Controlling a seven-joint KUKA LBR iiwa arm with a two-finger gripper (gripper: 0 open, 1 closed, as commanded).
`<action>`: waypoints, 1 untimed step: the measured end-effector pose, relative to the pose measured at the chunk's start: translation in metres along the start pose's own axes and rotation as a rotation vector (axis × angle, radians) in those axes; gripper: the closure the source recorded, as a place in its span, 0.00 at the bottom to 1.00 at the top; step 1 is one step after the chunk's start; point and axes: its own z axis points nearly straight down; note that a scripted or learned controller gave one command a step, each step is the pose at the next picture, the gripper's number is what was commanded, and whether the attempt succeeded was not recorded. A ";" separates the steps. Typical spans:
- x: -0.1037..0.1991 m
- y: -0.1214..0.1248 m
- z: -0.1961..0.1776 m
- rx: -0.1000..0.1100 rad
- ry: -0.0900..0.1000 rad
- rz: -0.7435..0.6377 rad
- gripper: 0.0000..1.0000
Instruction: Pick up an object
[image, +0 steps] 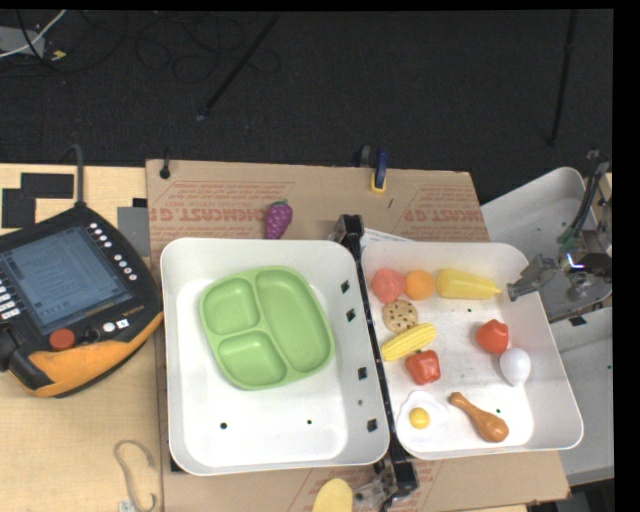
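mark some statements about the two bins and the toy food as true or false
1. The green tray lies in the left bin. True.
2. The egg sits in the left bin. False: it lies in the right bin, beside the tomato.
3. The cookie lies just above the corn. True.
4. The grapes are inside the tray. False: they lie on the cardboard behind the left bin.
5. The drumstick is in the right bin's near part, by the fried egg. True.
6. The gripper holds the tomato. False: it is at the right bin's right rim, apart from the tomato.
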 end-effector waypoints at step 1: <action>0.008 0.007 0.055 0.004 0.001 -0.003 0.00</action>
